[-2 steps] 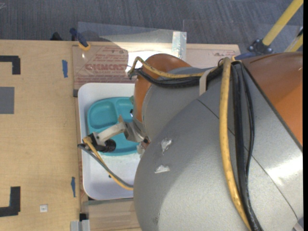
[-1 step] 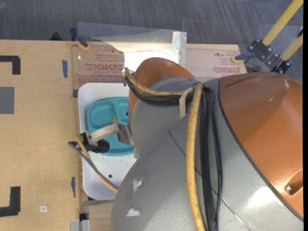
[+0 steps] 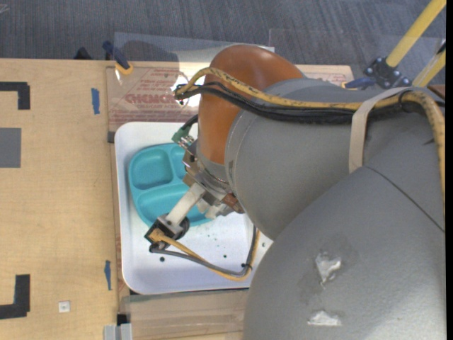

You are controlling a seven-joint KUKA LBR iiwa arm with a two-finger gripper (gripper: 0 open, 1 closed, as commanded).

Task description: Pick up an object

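Note:
A teal divided plate (image 3: 151,174) lies in the upper left part of the white bin (image 3: 124,218). My gripper (image 3: 209,190) hangs low over the plate's right edge, under the orange band of the wrist. The wrist and the grey arm hide the plate's right side and whatever is under the gripper.
The arm's bulk covers the right half of the view, including the second bin. A few small dark specks (image 3: 212,244) dot the bin floor near the front. The tan bench top (image 3: 53,190) with black marks and blue tape lies to the left. A printed cardboard sheet (image 3: 145,91) sits behind the bin.

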